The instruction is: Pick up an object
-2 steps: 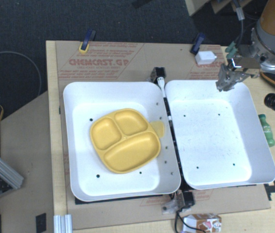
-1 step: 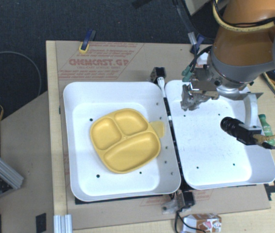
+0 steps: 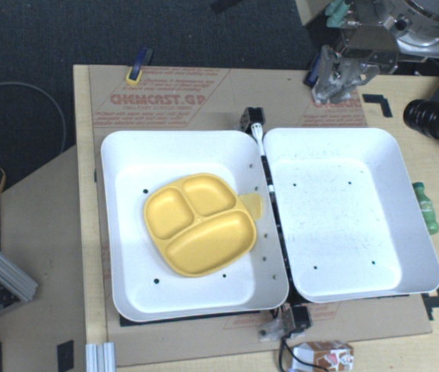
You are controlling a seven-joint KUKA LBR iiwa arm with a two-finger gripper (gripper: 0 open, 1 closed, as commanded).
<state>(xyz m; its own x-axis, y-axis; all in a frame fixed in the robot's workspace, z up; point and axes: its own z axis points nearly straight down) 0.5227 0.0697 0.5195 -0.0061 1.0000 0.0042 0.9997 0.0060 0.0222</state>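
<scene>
Cardboard-topped bench (image 3: 173, 95) carries two white bins side by side. Left bin (image 3: 119, 208) holds the yellow tray (image 3: 200, 223), lying flat, just beside the bin's inner wall. Right bin (image 3: 390, 208) lies well apart from the tray. Gripper (image 3: 337, 84) hangs beyond the right bin's far rim, gripping nothing; whether it is open cannot be told. Step in hand: approach, not yet begun. Next move probably calls for travel across to the left bin, then descent onto a tray rim. Room above the tray is open.

Left bin (image 3: 119, 208): yellow divided plate (image 3: 200, 225) fills the middle (bare floor along walls). Right bin (image 3: 406, 200) floor open.
</scene>
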